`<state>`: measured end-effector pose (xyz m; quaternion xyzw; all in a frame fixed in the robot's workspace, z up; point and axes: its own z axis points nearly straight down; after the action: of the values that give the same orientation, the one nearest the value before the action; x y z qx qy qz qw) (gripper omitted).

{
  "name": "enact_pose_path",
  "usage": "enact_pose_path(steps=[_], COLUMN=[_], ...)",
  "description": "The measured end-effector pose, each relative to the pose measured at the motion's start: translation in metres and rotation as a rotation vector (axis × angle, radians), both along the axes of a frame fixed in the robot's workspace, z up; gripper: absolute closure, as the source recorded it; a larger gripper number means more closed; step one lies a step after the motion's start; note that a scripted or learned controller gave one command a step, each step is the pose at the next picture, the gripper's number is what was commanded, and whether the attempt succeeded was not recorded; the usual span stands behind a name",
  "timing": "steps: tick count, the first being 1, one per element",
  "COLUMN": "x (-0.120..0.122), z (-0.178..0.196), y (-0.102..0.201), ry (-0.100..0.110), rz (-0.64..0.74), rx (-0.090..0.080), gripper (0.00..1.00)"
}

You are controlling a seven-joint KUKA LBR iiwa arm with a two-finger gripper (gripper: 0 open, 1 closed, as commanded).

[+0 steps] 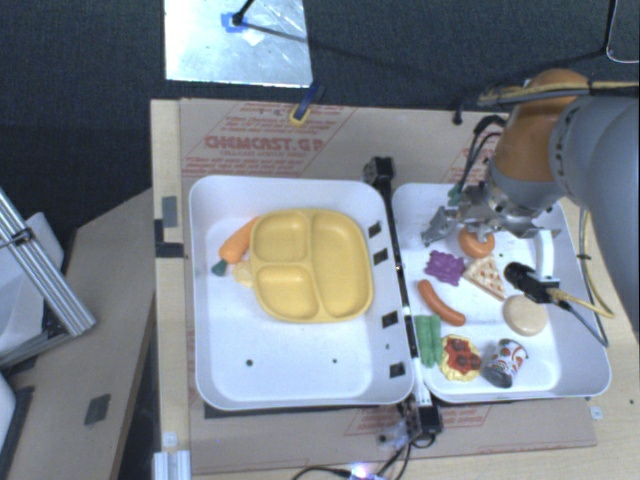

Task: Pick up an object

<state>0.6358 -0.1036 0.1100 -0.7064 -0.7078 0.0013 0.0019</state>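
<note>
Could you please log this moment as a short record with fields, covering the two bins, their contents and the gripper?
left bin: yellow divided plate; carrot touching the plate's left edge
right bin: purple grapes, pizza slice, sausage, green pod, small pizza, can, beige bun, orange piece
gripper: low over the right bin's far end, beside the orange piece
grasp: none visible
</note>
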Motion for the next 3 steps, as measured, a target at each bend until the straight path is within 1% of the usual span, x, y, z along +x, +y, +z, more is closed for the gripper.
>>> enact_pose_path(steps=[1, 2, 3], x=[0.002, 0.004, 0.002], z=[-0.023, -0.009, 0.053], y=[0.000, -0.001, -0.006], ry=[-0.010, -0.019, -0.013], rz=[0.000, 0.000, -0.002], rx=[-0.002, -0.006, -0.002], gripper=[0.00, 1.00, 1.00])
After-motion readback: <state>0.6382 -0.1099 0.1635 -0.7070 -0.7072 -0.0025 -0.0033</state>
